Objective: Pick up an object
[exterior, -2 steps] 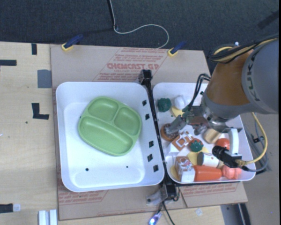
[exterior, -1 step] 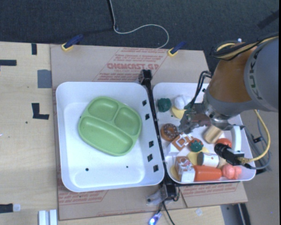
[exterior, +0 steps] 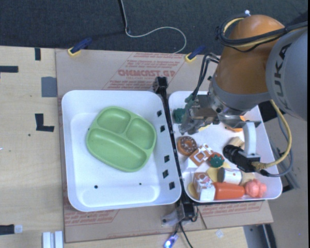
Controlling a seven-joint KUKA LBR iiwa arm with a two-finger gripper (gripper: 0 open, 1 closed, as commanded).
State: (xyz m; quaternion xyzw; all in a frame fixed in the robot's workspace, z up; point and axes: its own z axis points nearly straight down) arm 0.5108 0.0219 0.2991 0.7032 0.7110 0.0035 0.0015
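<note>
Dark carpet [exterior: 51, 9] behind, then a pale wooden bench [exterior: 20, 138] with a brown cardboard sheet [exterior: 139, 71] under both bins. We place everything against the brown ring-shaped doughnut toy [exterior: 186, 145].

Well left of the ring: shallow white left bin [exterior: 72, 190], holding one thing, a light green plastic plate with three compartments [exterior: 121, 138], lying flat and apart from the walls.

Shallow white right bin [exterior: 266, 143]: the ring lies near its left wall. Just above the ring hangs the grey two-finger gripper [exterior: 190, 122], low over the bin. We cannot tell how far open it is, nor whether it has anything. A small teal object [exterior: 179, 114] sits above and left of the ring, close by the gripper.

Right of the ring and touching or nearly so: red-and-white checked packet [exterior: 201, 154], then a round green-and-yellow toy [exterior: 215, 161]. Below and right of the ring: small printed carton [exterior: 200, 181], white cylinder [exterior: 230, 176], orange carrot-shaped bottle [exterior: 230, 191], pink toy [exterior: 254, 188], all packed close.

Our judgement: the likeliest pick is the ring or the teal object. Risks are these. The ring lies flat, so a closing grip may slide off. The bin wall is close and may foul the descent. The neighbours crowd in, so two things may be pinched, or one nudged away.
</note>
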